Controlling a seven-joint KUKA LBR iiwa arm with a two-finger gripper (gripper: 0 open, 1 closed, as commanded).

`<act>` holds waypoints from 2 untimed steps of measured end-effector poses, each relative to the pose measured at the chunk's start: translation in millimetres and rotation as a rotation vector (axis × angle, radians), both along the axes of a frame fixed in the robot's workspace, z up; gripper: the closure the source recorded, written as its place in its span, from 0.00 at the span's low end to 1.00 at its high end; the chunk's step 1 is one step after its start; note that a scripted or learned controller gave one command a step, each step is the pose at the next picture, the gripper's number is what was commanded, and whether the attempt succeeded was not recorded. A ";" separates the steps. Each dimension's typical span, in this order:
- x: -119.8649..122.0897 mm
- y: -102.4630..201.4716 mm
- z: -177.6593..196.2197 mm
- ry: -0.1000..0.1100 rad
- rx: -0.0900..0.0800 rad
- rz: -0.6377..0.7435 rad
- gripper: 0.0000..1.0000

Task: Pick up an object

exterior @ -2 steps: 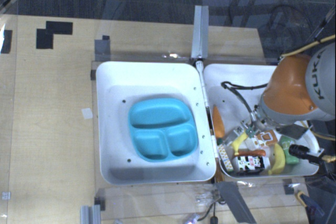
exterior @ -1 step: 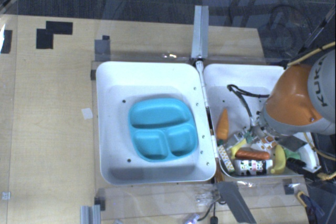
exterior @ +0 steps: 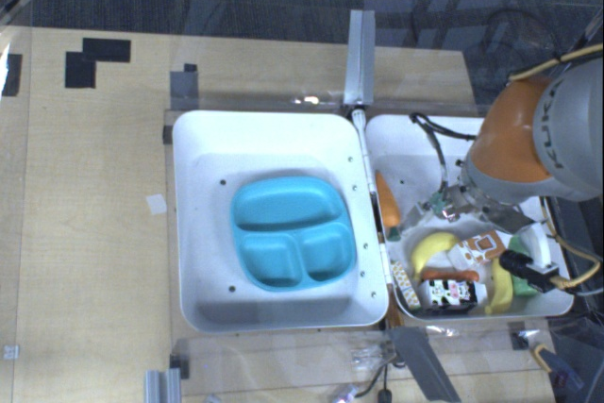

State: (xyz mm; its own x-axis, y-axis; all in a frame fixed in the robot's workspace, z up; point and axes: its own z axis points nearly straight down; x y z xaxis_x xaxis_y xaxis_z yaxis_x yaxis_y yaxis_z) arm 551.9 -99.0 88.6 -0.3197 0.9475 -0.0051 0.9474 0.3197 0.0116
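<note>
Where labels blur unreadably, end effector (exterior: 451,208) over right bin (exterior: 406,151), banana (exterior: 432,248)

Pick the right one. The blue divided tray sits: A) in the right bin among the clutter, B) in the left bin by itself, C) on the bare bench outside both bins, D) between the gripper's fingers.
B: the blue divided tray lies flat on the floor of the left bin with nothing else beside it, while the arm reaches over the right bin, where the clutter lies.
</note>
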 end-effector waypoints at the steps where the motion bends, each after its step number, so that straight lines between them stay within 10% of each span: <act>1: -49.2 1.8 57.7 0.012 -0.001 0.229 0.00; 2: -57.7 1.1 1.3 -0.009 -0.006 0.093 0.00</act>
